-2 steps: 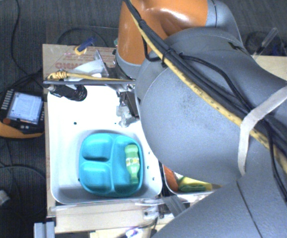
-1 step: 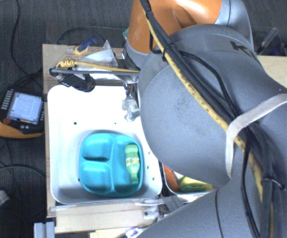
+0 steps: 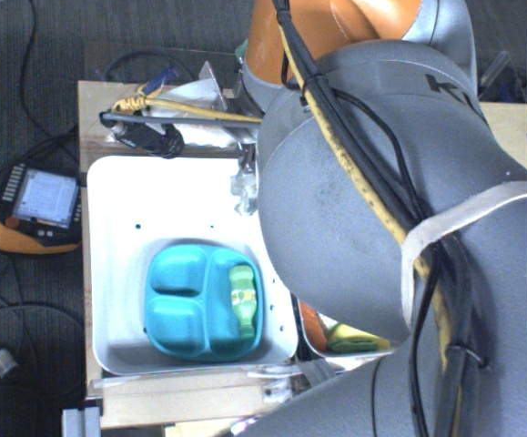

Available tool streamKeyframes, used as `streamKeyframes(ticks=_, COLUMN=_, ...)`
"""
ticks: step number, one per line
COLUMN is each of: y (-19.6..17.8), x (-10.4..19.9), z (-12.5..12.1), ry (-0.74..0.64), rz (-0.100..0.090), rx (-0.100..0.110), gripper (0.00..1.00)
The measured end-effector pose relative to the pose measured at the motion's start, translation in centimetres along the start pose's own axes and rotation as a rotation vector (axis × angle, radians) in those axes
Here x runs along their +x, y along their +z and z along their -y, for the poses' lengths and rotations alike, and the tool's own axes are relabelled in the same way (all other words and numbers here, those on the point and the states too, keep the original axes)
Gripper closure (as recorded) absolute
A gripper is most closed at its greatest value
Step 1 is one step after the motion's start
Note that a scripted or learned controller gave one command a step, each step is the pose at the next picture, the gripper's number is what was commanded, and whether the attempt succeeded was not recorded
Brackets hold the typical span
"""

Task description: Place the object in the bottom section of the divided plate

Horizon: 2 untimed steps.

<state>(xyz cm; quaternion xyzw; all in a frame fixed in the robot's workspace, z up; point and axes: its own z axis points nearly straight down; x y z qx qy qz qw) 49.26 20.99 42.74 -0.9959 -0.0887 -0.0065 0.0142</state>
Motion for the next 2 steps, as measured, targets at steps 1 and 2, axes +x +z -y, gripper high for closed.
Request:
streamKeyframes(ticks=1, y=19.9, x=-1.1, z=0.4, ry=-0.121, rz=0.021, rx=-0.032, gripper=1.00)
streamKeyframes(ticks=2, y=6.3, x=7.1, z=0.4, ry=-0.059, rz=0.019, rx=-0.030, gripper=1.00)
